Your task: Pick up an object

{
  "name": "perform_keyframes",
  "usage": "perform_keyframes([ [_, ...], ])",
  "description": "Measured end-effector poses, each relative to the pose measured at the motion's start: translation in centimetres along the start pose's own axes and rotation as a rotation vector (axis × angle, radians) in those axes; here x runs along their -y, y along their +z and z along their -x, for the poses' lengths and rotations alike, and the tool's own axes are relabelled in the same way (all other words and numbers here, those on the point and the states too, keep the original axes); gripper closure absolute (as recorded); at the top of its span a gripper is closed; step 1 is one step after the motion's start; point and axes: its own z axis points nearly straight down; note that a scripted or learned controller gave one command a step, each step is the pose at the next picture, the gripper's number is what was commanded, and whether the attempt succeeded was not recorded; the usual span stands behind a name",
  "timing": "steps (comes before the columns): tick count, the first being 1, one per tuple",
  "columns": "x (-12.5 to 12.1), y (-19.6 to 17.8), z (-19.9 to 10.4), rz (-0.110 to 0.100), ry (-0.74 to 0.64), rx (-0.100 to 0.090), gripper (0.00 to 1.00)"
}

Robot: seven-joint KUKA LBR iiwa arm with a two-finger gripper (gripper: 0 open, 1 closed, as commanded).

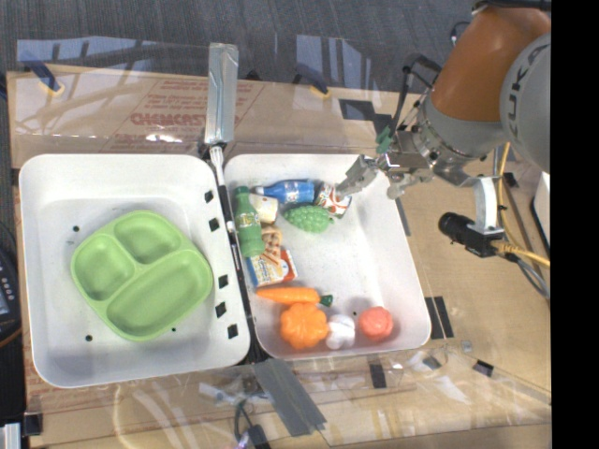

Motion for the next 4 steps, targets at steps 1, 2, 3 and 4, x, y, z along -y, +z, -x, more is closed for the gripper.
perform_keyframes([
  [1, -0.5, 14.8, -5.9, 0.001, -0.344, 0.000, 0.00],
  [2, 1.3, 12.6, -2.0, 0.004, -0.256, 0.002, 0.00],
  [3, 1.3, 12.6, -2.0, 0.004, -0.255, 0.002, 0.00],
  [4, 2.1, 13.4, -6.1, -0.001, -0.420, -0.002, 0.00],
])
